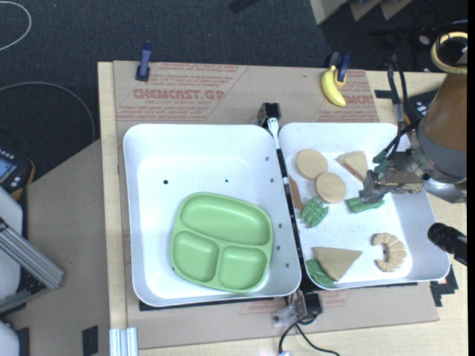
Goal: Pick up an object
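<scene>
In the right bin (pixel 415 269), at about three o'clock, the gripper (pixel 369 196) is down over a small green piece (pixel 364 205), fingers either side and seemingly closing on it; two round biscuits (pixel 320 175) lie at nine o'clock of it; this looks like the grasp itself; next comes a straight lift, if the hold is firm.

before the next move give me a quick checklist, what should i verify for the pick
1. Pincer over the right bin, not the left one: ok.
2. Target under it: a small green piece lies right at the fingertips: ok.
3. Green piece actually between the fingers: cannot tell.
4. Neighbours apart from the target: the tan wedge sits close by, the round cookie has a gap: ok, but tight.
5. Green divided tray out of the way in the left bin: ok.
</scene>
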Robot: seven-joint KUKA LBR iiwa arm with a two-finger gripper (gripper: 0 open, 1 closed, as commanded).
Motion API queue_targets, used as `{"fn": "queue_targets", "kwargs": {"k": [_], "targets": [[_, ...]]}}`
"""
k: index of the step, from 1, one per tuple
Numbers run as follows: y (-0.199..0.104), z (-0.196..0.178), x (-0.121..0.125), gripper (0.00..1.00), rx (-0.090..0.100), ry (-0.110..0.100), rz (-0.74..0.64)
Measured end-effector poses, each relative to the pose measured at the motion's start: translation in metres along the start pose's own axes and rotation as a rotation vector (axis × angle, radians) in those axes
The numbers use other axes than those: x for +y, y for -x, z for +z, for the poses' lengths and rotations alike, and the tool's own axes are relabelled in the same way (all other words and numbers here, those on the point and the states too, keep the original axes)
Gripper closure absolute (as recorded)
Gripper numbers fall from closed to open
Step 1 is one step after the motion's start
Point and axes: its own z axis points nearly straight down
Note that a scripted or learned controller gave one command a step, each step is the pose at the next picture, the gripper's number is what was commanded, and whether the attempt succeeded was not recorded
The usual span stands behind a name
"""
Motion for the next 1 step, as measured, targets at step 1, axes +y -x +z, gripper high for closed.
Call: {"fn": "queue_targets", "kwargs": {"k": [1], "targets": [[0.0088, -0.0896, 0.0008, 1.00, -0.001, 0.005, 0.000]]}}
